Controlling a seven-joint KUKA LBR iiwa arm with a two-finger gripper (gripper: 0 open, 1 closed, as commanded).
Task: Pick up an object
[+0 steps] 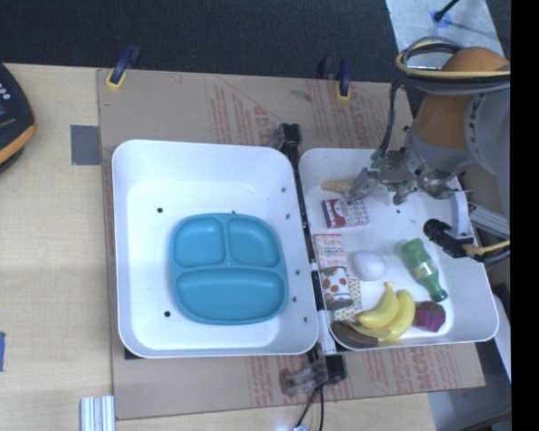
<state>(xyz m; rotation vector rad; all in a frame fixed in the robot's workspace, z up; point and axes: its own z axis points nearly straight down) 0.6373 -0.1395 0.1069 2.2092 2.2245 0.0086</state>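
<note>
tool [366,183] over right bin [485,317] far edge, finger state unclear | bananas [388,313], green bottle [423,268], purple piece [429,316] at near-right corner | blue tray [229,268] in left bin [135,241]

The right bin [485,281] holds a green bottle [423,268], yellow bananas [388,312], a purple plum [430,316], a white ball [370,265] and small cards [329,250].
</note>
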